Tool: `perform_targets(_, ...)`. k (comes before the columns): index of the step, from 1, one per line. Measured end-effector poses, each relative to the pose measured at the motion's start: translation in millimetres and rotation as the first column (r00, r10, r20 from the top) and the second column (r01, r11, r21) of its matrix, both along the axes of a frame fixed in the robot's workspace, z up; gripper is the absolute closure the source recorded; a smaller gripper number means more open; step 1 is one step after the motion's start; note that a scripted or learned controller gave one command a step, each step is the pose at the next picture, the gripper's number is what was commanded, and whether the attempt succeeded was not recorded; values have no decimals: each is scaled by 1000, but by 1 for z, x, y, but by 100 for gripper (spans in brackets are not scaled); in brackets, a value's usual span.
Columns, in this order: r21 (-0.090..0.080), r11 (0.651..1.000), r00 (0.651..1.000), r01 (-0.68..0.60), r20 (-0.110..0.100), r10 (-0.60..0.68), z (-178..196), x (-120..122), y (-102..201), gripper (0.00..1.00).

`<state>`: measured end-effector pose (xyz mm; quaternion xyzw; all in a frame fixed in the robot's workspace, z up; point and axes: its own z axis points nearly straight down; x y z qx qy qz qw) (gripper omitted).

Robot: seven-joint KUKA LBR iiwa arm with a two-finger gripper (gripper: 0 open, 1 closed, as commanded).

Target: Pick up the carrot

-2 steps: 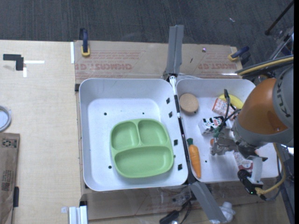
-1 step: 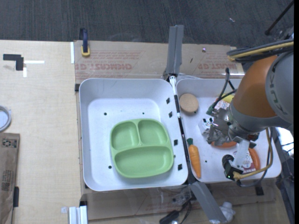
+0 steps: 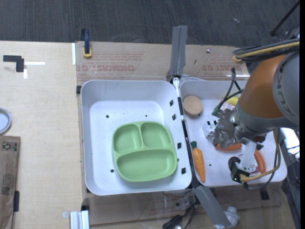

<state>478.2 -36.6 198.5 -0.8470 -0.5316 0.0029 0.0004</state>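
The carrot [image 3: 198, 164] is orange with a green top and lies along the left wall of the right bin [image 3: 209, 178], tip toward the front. My gripper [image 3: 221, 136] hangs low over the middle of that bin, to the right of the carrot and a little behind it, with a gap between the two. Just under it and to its right lies a reddish-orange item [image 3: 229, 147], partly hidden by the wrist.
A green three-part plate [image 3: 143, 151] sits in the left bin [image 3: 95, 128]. In the right bin there are a round tan disc [image 3: 192, 105] at the back left, an orange sausage-like piece [image 3: 260, 161] at the right, and small items under the arm.
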Motion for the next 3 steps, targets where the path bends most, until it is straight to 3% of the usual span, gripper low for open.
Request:
perform_targets(1,1,995,995,-102,2,102,26,32,-63,100)
perform_targets(2,-1,998,998,67,1,-67,181,41,31,100)
perform_targets(3,-3,945,945,328,0,-328,154,-1,55,100)
